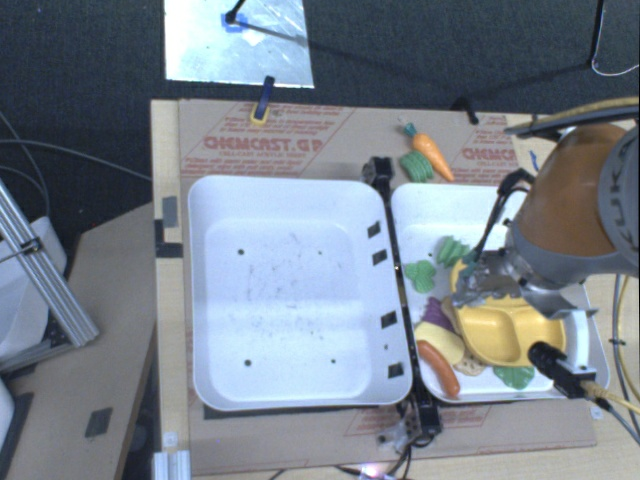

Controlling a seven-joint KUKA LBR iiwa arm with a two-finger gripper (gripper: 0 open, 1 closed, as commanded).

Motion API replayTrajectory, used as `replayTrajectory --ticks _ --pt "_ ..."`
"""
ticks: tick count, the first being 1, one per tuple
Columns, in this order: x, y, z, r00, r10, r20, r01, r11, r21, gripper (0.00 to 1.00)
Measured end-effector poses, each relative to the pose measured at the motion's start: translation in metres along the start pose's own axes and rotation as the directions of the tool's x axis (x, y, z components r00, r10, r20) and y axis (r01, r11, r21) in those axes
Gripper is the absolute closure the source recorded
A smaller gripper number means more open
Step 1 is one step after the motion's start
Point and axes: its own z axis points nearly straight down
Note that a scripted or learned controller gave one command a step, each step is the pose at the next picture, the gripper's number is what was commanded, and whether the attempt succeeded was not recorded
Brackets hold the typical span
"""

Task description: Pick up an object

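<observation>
The gripper (478, 280) sits low in the right bin (470, 200), at the frame's right; its opening cannot be judged. Just below it lies a yellow cup (500, 333), with a sausage (440, 366) toward the lower left.

The two bins are plain white: the left bin (290, 293) shows faint grey scuffs and a few small dark dots on its floor, and black clips run down the seam beside the right bin (450, 203). The surface (330, 133) is tan cardboard printed with repeated red lettering. On it lies an orange toy carrot (432, 155) with a green top, and a yellow-and-blue clip (262, 101). Inside the right bin sit a yellow dish-like piece (497, 330), green leafy pieces (450, 251), a purple piece (432, 315) and a red-orange sausage shape (440, 366). The arm (575, 208) is grey and orange. A silvery foil sheet (238, 28) lies on dark carpet.
</observation>
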Motion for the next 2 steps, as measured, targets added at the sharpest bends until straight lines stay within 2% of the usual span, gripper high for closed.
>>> replayTrajectory --ticks 1,2 --pt "-0.003 -0.001 0.005 1.000 0.006 0.001 -0.006 1.000 0.007 0.00" --pt "-0.040 -0.004 0.085 1.000 0.012 0.001 -0.012 1.000 0.013 0.00"
